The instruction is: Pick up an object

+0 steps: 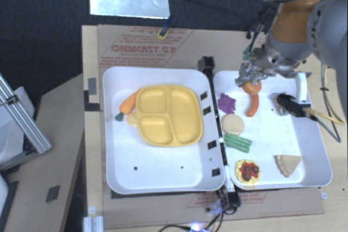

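We are looking down on the tabletop point(65, 117), where the left bin point(163, 176) is carrying a yellow tray point(166, 115) that is half covering a carrot point(128, 101). In the right bin point(310, 144) the gripper point(249, 80) is hanging right over the orange sausage point(252, 100), probably lining up a pick. Whether it is spread or pinching, we cannot tell; the wrist is blocking that.

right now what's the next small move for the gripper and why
Probably lift straight up a little. The gripper sits at the top end of the orange sausage in the right bin, and the sausage's upper end seems to be between its fingers, so a small raise would test the grip.
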Robot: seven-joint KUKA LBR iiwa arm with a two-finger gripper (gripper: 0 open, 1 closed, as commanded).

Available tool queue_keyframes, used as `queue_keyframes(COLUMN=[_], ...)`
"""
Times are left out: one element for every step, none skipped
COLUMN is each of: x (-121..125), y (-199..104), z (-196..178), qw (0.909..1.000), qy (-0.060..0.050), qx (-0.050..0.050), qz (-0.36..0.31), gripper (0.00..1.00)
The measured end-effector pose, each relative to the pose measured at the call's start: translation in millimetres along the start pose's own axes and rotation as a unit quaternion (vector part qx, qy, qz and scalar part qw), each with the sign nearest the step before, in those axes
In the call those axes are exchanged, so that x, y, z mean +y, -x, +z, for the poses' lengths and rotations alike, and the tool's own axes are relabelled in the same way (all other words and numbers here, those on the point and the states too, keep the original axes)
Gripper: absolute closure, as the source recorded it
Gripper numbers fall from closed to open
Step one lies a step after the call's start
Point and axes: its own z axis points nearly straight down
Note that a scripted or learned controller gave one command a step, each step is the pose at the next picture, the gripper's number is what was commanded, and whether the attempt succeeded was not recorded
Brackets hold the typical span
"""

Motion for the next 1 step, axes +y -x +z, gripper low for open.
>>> queue_keyframes(x=[9.2], y=[-14.8], z=[-11.3], qw=[1.0], qy=[0.001], qx=[0.0], qz=[-0.002], gripper=[1.0])
